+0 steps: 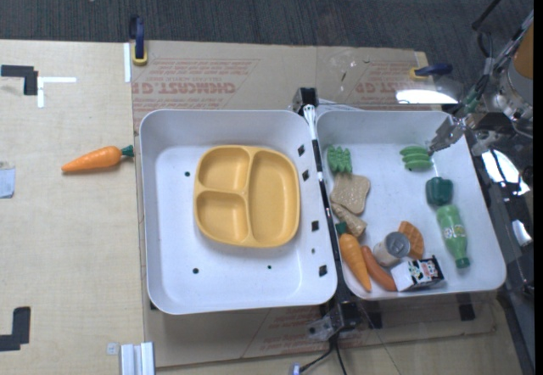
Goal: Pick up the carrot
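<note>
A stray carrot point(93, 159) lies on the counter point(68, 263) near its left edge, outside the bins, and the left bin point(161, 280) holds a yellow divided plate point(248, 195). In the right bin point(484, 280) two more carrots point(365, 263) lie side by side against the front left corner, hemmed in by bread slices point(350, 199) and a small can point(395, 246) (a tight spot). The end effector point(443, 137) hovers at that bin's far right corner beside a green pea pod point(416, 158), apparently grasping nothing, though I cannot tell how its fingers stand; it should cross to the front left, align across a carrot's width and descend clear of the can.
</note>
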`<state>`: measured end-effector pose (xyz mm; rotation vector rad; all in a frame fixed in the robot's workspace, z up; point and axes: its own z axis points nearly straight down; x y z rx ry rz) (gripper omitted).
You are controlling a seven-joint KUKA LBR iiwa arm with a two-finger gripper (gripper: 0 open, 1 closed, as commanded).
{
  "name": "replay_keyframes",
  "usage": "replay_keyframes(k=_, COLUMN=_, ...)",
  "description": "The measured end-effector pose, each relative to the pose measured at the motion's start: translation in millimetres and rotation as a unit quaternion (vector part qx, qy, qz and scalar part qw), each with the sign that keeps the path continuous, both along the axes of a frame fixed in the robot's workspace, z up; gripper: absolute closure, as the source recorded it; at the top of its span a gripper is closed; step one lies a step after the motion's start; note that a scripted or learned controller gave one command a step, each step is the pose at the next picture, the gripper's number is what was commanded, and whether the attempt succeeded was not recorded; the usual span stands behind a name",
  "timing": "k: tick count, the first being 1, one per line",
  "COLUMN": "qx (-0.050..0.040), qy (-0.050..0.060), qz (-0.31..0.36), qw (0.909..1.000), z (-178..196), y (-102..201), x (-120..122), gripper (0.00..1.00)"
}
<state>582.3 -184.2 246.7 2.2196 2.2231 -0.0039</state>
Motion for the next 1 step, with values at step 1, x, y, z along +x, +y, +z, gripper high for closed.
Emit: replay_keyframes(k=1, qx=0.0004, qy=0.000, qz=-0.055, qw=0.9985, z=-68.4, y=1.1, x=-26.7, gripper=0.00)
